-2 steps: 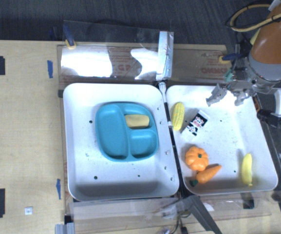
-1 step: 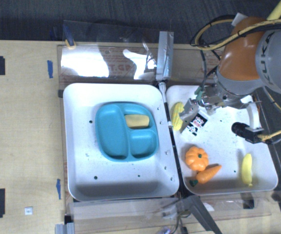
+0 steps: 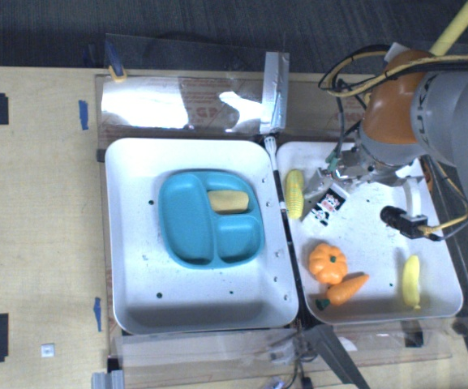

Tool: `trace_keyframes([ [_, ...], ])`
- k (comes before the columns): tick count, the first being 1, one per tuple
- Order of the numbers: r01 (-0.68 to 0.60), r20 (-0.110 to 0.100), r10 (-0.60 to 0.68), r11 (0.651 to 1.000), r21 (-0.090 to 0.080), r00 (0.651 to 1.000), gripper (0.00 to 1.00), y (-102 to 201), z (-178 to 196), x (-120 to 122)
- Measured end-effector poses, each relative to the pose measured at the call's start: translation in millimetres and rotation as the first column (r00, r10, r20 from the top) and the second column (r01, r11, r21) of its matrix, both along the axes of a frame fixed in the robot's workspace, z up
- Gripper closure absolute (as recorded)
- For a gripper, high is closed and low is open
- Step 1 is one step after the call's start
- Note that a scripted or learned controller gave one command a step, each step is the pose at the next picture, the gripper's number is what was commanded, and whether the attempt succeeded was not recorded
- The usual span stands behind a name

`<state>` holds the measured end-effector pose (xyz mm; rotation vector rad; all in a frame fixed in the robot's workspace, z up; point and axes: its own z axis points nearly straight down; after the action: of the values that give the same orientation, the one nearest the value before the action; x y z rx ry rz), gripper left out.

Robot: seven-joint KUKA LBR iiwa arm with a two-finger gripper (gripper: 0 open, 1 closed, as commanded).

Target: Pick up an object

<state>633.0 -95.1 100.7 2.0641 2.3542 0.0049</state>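
Observation:
My gripper [image 3: 332, 185] hangs low over the upper left part of the right bin [image 3: 440, 298], below the orange wrist band. A small black-and-white thing [image 3: 327, 207] lies right under its tip; whether they touch I cannot tell. A yellow corn cob [image 3: 295, 194] lies just left of the gripper, along the bin's left wall. Further toward the front sit an orange pumpkin [image 3: 328, 262] and a carrot [image 3: 345, 288]. A yellow banana [image 3: 411, 280] lies by the right wall.
The left bin [image 3: 128, 217] holds a blue divided plate [image 3: 193, 217] with a yellow block [image 3: 229, 202] in its upper right compartment. A ridge [image 3: 282, 217] separates the two bins. Bare white floor shows in the middle of the right bin.

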Motion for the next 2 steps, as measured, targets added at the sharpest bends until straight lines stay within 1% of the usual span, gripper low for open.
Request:
trace_keyframes([
  [1,0.112,0.0,-0.112,0.994,0.005,0.994,0.0,29,89,36],
  [2,0.164,-0.007,-0.164,0.987,0.004,0.987,0.0,-27,-14,-59],
])
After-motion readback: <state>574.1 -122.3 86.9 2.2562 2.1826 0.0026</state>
